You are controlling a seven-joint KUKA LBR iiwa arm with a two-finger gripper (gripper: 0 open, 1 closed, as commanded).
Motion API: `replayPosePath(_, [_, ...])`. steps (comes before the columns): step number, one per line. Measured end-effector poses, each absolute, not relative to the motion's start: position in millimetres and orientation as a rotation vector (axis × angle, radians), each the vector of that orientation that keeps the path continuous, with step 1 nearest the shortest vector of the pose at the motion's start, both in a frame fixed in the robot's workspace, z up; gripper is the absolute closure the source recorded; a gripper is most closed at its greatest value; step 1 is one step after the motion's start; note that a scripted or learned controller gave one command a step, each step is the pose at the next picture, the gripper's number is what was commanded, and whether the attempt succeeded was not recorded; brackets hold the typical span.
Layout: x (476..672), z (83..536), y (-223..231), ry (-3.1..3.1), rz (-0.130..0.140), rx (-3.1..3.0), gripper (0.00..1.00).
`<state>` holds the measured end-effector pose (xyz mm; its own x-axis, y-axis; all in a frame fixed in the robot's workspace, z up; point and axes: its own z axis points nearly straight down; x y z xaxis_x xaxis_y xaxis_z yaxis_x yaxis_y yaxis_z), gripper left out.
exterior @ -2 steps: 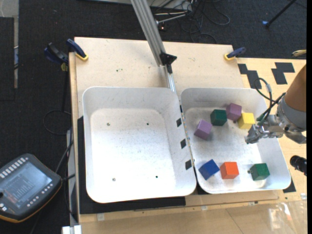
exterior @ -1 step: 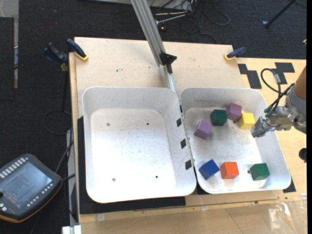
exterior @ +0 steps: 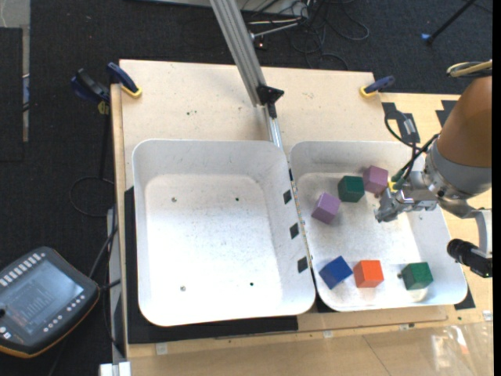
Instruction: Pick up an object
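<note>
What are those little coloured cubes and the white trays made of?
The orange cube and blue cube look like painted wood or foam: matte, flat colour, no glare. The right bin looks like moulded plastic: smooth, rounded rim, faint sheen.

The scene is lit evenly and brightly from above. The white bins [exterior: 211,233] are rendered almost overexposed, so their rims and walls are told apart only by faint grey shading. Soft, short shadows are cast beneath the cubes [exterior: 368,273] and under the gripper [exterior: 387,211], mostly toward the lower edge. No hard glare is seen, though a mild sheen is carried by the slanted metal pole [exterior: 235,34]. The dark floor [exterior: 63,22] is left dim, and little detail is kept there. Focus is moderate throughout; fine edges are softened and some grain is noticed. The arm [exterior: 470,131] at the right is slightly blurred. Straight lines at the frame's edges are barely bent.
</note>
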<state>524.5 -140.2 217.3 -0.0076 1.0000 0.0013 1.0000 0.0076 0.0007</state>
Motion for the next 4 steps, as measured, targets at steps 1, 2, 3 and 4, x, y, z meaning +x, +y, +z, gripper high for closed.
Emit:
replayPosePath(1, [536.6,221,-84,-2.231,-0.003,-2.212,1.0])
replayPosePath(2, [535.7,234,-35,-2.231,-0.005,-2.213,1.0])
replayPosePath(3, [537.5,243,24,-2.232,-0.004,-2.21,1.0])
replayPosePath(4, [528.6,246,73,-2.231,-0.003,-2.211,1.0])
